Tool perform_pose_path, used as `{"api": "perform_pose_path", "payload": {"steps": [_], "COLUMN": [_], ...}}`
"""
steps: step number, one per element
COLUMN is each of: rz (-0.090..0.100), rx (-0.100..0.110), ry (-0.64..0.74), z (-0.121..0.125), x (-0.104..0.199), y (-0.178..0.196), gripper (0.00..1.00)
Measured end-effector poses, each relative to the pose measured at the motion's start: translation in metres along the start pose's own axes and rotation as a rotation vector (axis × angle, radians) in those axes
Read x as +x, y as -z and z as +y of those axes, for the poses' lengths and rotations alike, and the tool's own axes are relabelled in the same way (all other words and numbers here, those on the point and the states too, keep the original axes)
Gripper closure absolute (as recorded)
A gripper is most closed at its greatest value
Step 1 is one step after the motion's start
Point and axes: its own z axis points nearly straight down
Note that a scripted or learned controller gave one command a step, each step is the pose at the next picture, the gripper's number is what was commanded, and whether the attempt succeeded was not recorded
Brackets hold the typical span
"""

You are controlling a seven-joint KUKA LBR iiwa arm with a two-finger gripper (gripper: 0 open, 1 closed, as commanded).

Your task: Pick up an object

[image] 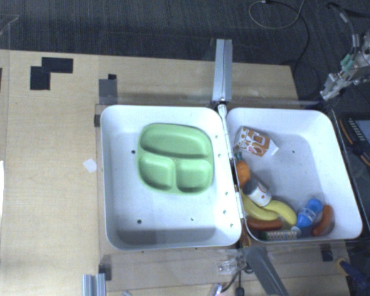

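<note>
My gripper (337,85) hangs at the far upper right, outside the bins and beyond the right bin's (308,119) back corner, with nothing seen in it. In the right bin a small orange-and-white carton (254,142) lies near the back left. Along the left wall sit an orange piece (242,171) and a white bottle with a dark cap (259,195). A yellow banana (272,212), a blue bottle (308,214) and a reddish-brown sausage (324,219) crowd the front edge. The left bin (114,184) holds a green divided tray (176,158).
A metal post (222,73) stands behind the seam between the bins. Cables (283,11) lie on the dark floor at the back. A dark device (364,131) sits just right of the right bin. The wooden bench (43,165) stretches to the left.
</note>
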Motion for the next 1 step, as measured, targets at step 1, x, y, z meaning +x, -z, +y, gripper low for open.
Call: {"api": "perform_pose_path", "payload": {"steps": [1], "rz": [0.002], "rx": [0.002], "ry": [0.086], "z": [-0.0229], "x": [0.0027], "y": [-0.0280], "gripper": [1.00]}}
